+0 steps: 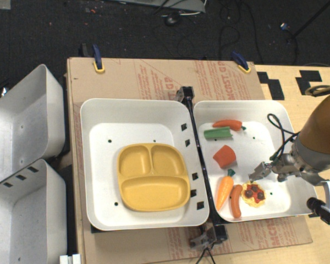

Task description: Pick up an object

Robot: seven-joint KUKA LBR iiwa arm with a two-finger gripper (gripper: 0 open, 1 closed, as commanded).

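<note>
Reaching in over the right edge of the right bin (280,111), the gripper (262,171) is seen low above the bin floor, just above and beside a small pizza slice (254,195) near the front edge; whether it is clenched or released cannot be told, and nothing is seen held in it. The slice, yellow with dark red toppings, is judged to be light, stiff moulded plastic, flat and awkward to pinch except across its edges. A sausage (236,200) and a carrot (224,191) lie just beside it toward the front left corner, smooth, rounded and probably slippery, best taken across their middles. A red wedge (225,156) sits mid-bin; a green bean (217,133) and a red pepper (227,124) lie near the back edge. A yellow divided plate (153,177), glossy and rigid, rests in the left bin (99,114).
</note>
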